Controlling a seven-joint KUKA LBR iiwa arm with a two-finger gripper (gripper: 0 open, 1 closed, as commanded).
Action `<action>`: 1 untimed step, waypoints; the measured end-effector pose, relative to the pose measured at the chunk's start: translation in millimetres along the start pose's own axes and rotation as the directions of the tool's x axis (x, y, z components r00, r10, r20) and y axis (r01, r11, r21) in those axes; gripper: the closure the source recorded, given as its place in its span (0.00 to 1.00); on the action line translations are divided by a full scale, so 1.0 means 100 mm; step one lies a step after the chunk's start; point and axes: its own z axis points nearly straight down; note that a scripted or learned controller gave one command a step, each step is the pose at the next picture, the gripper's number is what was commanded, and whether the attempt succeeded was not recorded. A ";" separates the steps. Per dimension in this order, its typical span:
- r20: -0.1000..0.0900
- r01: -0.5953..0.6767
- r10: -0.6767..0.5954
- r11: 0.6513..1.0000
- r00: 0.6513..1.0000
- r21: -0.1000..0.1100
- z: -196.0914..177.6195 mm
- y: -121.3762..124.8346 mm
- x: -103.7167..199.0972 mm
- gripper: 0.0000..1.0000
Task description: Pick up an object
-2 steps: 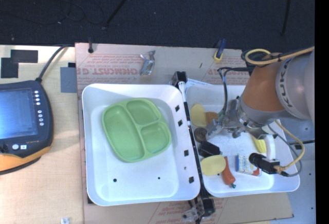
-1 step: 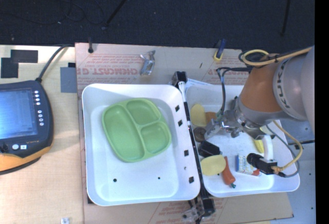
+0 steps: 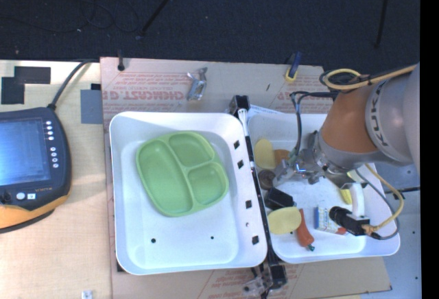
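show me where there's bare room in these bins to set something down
Biggest patch: the left bin floor between the green plate and the bin's wall at the view's bottom. The right bin is crowded: a yellow piece, a black piece and a red piece sit packed near the divide, with the arm over the middle.

Divided plate (image 3: 182, 173) lies in left bin (image 3: 125, 222). Small items (image 3: 285, 220) lie in right bin (image 3: 386, 244). Pendant (image 3: 31, 160) sits left of both.
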 end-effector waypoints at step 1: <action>-0.002 0.003 -0.003 1.000 1.000 0.021 0.01 0.11 0.01 0.00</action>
